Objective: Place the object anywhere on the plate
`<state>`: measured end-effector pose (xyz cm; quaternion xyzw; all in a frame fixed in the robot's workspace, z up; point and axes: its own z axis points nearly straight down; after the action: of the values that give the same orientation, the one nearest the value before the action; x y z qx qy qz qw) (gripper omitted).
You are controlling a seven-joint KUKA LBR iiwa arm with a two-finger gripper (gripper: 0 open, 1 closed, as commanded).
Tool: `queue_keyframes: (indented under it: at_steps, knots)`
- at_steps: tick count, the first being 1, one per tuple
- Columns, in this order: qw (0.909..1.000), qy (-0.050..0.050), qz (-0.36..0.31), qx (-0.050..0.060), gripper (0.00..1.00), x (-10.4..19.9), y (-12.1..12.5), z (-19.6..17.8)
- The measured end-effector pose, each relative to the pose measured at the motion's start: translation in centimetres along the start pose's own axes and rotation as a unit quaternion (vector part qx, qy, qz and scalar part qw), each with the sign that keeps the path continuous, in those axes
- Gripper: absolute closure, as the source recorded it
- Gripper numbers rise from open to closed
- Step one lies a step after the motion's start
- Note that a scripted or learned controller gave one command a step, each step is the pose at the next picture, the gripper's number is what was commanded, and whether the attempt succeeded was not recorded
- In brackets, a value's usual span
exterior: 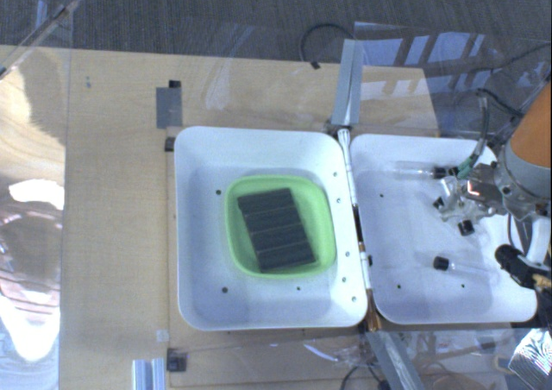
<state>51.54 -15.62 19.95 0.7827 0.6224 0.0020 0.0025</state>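
A dark grey ribbed rectangular block (275, 229) lies flat on the green plate (323, 211), slightly turned, near the plate's middle. The plate sits in the left white bin (198, 207). My gripper (455, 214) hangs over the right bin (397, 293), near its far right side and well away from the plate. Its fingers stand apart with nothing between them. The grey arm with its orange band (530, 134) comes in from the right edge.
A small dark piece (441, 264) lies on the right bin's floor just below the gripper. A metal divider bar (347, 95) runs back from the seam between the bins. Cables hang around the wrist at the right.
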Motion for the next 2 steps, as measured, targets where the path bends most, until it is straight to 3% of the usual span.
queue_keyframes:
  at_steps: [1,2]
  knots:
    - [0.9982,0.0,-0.059,0.002,1.0,4.6,-3.9,6.8]
    - [0.9945,0.001,-0.105,0.0,1.0,13.9,-6.0,1.4]
